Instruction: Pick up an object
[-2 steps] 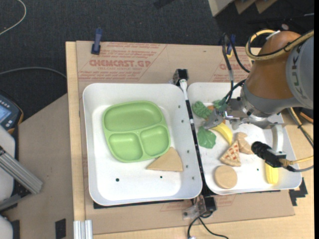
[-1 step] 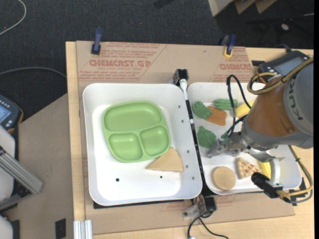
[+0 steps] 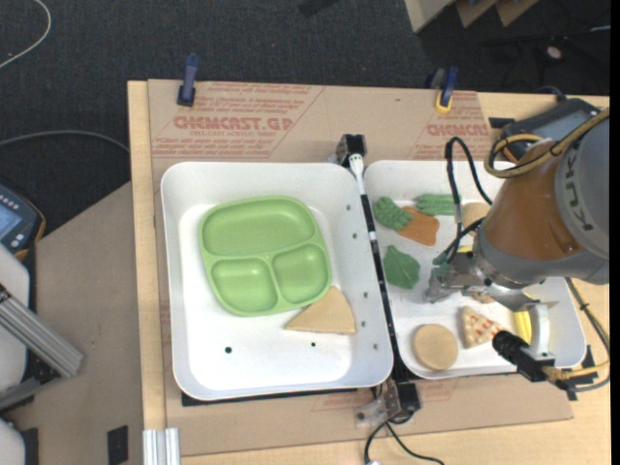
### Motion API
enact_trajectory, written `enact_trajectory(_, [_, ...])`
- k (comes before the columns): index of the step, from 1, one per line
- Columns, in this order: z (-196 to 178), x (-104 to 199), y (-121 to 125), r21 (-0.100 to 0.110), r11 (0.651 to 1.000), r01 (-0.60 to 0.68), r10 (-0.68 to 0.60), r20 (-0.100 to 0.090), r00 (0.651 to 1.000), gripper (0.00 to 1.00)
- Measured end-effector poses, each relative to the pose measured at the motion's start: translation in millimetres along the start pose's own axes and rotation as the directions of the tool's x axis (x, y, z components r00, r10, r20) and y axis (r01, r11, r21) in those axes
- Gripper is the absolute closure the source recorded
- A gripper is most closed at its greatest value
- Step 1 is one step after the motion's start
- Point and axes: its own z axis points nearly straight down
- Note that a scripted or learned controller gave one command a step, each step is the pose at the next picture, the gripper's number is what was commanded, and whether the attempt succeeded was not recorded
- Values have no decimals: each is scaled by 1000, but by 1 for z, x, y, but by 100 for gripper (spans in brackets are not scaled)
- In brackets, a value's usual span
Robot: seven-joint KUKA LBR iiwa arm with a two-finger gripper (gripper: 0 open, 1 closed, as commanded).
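Green leafy toy [image 3: 401, 266], beside tool [image 3: 444, 285]

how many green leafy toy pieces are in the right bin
3: one leaf at the bin's upper left, one just right of it above the orange piece, one lower down. The arm may hide more.

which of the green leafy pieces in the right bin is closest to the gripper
The lower green piece, lying alone beside the bin divider, just left of the gripper. The other two green pieces sit farther up, by the orange piece.
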Motion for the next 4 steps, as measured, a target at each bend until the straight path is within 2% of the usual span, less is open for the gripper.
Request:
enact_trajectory(1, [-93,108,-9,-2,1000,13,-13,-9,1000,100])
enact_trajectory(2, [-248,132,-19,-13,1000,8,-8,-9,1000,100])
enact_trajectory(3, [-298,30,9,-3,1000,-6,6,0,1000,100])
enact_trajectory(4, [-79,99,-26,26,1000,4,-4,-8,1000,100])
